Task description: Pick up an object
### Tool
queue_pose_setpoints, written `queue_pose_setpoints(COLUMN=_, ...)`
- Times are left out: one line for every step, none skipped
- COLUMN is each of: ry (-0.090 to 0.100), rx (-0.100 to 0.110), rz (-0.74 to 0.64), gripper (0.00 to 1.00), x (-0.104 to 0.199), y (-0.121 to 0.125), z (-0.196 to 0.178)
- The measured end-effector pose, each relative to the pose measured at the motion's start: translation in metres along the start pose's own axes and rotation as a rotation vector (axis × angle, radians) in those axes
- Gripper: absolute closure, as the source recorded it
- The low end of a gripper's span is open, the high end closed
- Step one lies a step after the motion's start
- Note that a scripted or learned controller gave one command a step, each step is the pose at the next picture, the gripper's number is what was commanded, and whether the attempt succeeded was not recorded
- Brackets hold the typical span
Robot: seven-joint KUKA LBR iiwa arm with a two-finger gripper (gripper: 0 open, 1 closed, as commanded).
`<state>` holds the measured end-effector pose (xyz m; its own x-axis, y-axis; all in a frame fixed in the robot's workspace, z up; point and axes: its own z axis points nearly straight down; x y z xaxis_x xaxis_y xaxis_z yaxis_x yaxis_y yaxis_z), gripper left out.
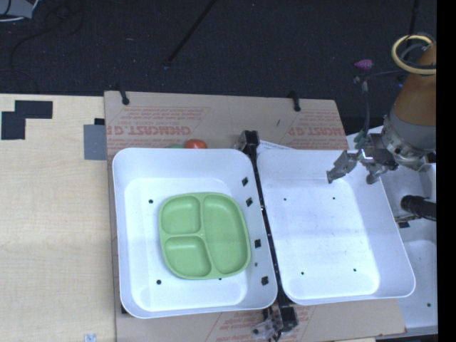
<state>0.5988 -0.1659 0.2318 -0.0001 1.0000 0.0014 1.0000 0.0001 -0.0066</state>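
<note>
1. We list a light wooden worktop (50,212) carrying a cardboard sheet (214,123) printed with red lettering; two shallow white bins sit on that sheet side by side, touching along a black divider strip.
2. Left bin (135,191): we record one green plate (204,235) with three compartments, lying flat and slightly turned, roughly in the middle of the bin floor, nearer the divider than the left wall.
3. Right bin (370,269): we see a bare white floor with a few small dark dots and faint scuffs.
4. Beyond the far edge of the left bin, on the cardboard, we note a small orange-red object (195,144), partly hidden by the bin rim, with a trace of green just left of it.
5. Arm (415,105): grey with an orange band, entering from the right, positioned over the far right corner of the right bin.
6. Tool (354,168): its two fingers are spread apart and grasp nothing; it hangs above the far right part of the right bin, well apart from the green plate.
7. Dark cloth and loose cables lie beyond the worktop at the far side.
</note>
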Motion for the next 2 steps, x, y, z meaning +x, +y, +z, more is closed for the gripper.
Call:
queue_pose_setpoints(ry=0.0, rx=0.0, rz=0.0, gripper=0.0, x=0.001, y=-0.007, z=0.046)
queue_pose_setpoints(ry=0.0, rx=0.0, rz=0.001, gripper=0.0, x=-0.001, y=-0.009, z=0.089)
